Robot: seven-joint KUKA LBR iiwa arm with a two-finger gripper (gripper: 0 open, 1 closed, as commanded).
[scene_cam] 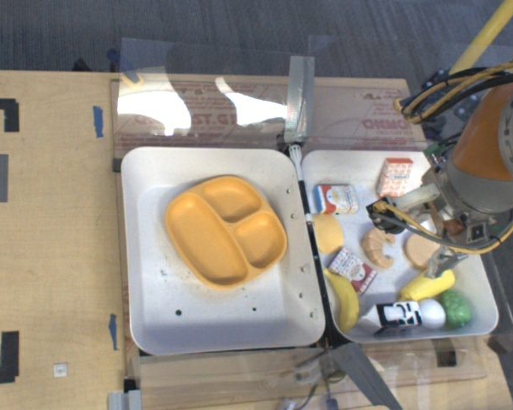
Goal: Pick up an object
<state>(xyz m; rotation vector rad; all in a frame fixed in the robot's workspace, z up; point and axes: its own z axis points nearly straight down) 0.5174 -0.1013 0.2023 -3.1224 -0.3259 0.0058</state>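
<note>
The right bin [487, 314] holds several small things. Among them are a red and white box [398, 176], a small carton [336, 198], a yellow cheese wedge [327, 233] and a red and white packet [352, 267]. There are also a banana [344, 299], a tan pastry [378, 247], a round tan biscuit [419, 251], a yellow piece [427, 285], a black and white bottle [408, 314] and a green ball [456, 309]. My gripper [442, 248] hangs low over the right side of this bin. It is above the biscuit and the yellow piece, and its tips are partly hidden by the wrist.
The left bin [145, 314] holds an orange divided plate [227, 229]. A metal divider [299, 101] stands behind the gap between the bins. Yellow cables [427, 92] loop at the upper right. Bare wooden bench [43, 229] lies to the left.
</note>
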